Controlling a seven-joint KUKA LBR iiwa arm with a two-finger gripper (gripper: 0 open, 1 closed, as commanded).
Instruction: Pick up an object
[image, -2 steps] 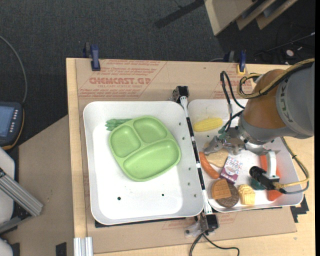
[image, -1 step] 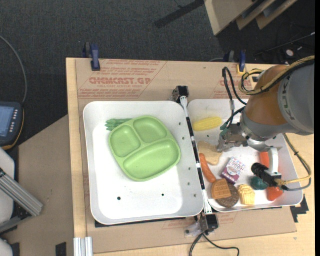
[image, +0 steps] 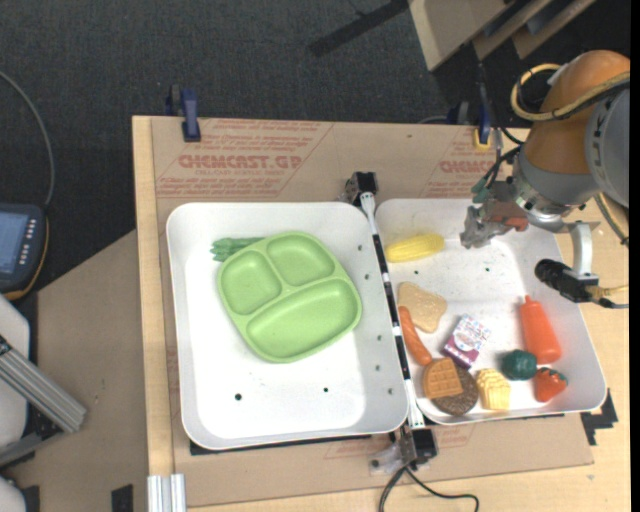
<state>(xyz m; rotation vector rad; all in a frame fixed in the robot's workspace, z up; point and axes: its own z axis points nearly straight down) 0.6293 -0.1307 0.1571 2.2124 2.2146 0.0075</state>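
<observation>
Objects for picking all lie in the right bin (image: 592, 385); none has been lifted yet. Hand (image: 478, 228) hovers over that bin's 12 o'clock end, nothing visible between its fingers. Whether the fingers stand wide or narrow cannot be told from this angle: they are dark, small and partly merged with the wrist above.

Progress, as judged: approach stage only. Grasp, lift and any carry are all left to do.

Nearest candidate: yellow corn cob (image: 414, 247), lying at 9 o'clock of the hand, near but apart from it, close to the divider between the bins. It looks like the likeliest target, though that is a guess.

Right bin contents, going from 12 toward 6 o'clock:
- yellow corn cob, upper left corner area
- tan bread slice (image: 423, 306), mid-left
- orange carrot (image: 413, 338), along the left wall, touching or just beside the bread slice
- small purple-and-white packet (image: 468, 339), centre
- orange bottle (image: 540, 329), at 3 o'clock side, lying roughly lengthwise
- brown round cookie-like piece (image: 448, 385), at 6 o'clock edge
- small yellow piece (image: 492, 389), just beside the round piece
- dark green item (image: 519, 365) and red item (image: 550, 383), bunched at the 4 o'clock corner, kind unclear

Left bin (image: 200, 400) contents:
- green divided plate (image: 289, 295), three compartments, nothing in them
- green leafy item (image: 230, 246), poking out at the plate's 10 o'clock edge

Both bins sit on the table (image: 160, 300), side by side.
</observation>
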